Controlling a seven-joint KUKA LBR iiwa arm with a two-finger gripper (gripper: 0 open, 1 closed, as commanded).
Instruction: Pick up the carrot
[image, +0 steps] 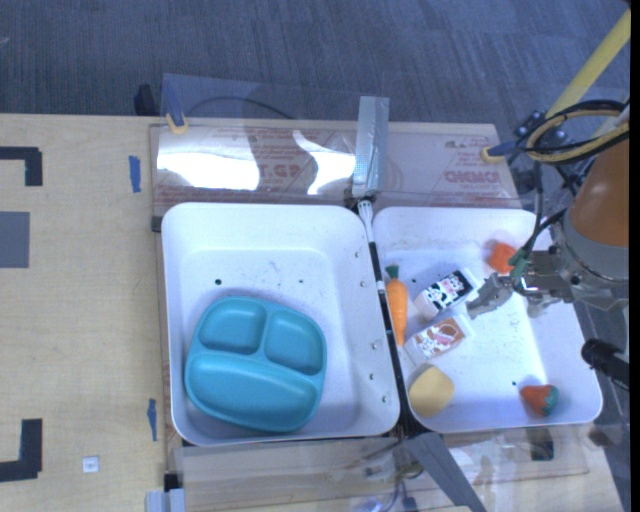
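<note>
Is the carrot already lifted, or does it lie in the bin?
It lies in the right bin. The carrot rests flat along the left wall, green top pointing away, while the gripper is apart from it, to its right.

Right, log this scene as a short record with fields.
target: carrot, lying along the left wall of the right bin, green top pointing to the far side
gripper: gripper over the right bin, right of the carrot, apart from it
near carrot: cow carton, snack packet, yellow fruit
left bin: left bin holds a blue divided plate
</note>
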